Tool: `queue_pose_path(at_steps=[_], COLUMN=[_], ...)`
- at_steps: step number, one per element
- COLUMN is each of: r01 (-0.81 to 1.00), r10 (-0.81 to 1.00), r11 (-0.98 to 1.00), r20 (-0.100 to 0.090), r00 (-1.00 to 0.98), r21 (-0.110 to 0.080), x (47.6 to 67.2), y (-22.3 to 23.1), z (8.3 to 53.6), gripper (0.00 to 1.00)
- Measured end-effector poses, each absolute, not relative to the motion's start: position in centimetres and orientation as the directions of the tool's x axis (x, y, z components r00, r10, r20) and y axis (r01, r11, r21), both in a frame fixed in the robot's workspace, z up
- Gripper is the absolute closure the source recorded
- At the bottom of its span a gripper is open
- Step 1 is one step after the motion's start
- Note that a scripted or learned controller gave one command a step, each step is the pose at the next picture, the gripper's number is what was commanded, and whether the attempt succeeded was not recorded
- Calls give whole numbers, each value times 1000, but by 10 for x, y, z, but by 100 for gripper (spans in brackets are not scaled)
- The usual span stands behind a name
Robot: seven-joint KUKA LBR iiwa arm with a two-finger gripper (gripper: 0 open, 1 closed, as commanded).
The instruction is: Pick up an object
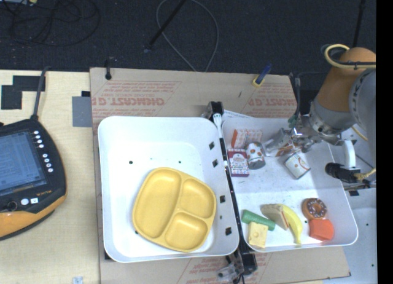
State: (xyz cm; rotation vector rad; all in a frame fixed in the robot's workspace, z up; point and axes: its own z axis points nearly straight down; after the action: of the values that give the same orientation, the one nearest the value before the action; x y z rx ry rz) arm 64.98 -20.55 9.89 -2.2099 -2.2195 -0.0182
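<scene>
While the gripper (287, 142) is hanging over the right bin (344, 230) at centre right, I cannot tell its state. It is nearing a white cup (297, 165); a slow, centred descent would be wise.

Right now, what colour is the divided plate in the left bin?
Yellow: the divided plate shows best in the camera view.

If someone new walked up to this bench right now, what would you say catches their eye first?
Probably the yellow divided plate, lying alone in the left bin. Next, the cluster of toy food along the near edge of the right bin: a banana, a doughnut and an orange block. Above them the gripper sits low over the right bin's far end, beside a small white cup.
</scene>
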Motion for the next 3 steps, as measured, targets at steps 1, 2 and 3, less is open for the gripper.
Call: queue_pose_path(at_steps=[1,2,3], r01=[1000,1000,1000], r10=[1000,1000,1000], r11=[6,9,13], r20=[14,13,12], r00=[-6,-9,-13], r21=[3,3,6], x=[650,650,652], y=[-206,-206,-206], z=[99,99,111], gripper=[0,0,100])
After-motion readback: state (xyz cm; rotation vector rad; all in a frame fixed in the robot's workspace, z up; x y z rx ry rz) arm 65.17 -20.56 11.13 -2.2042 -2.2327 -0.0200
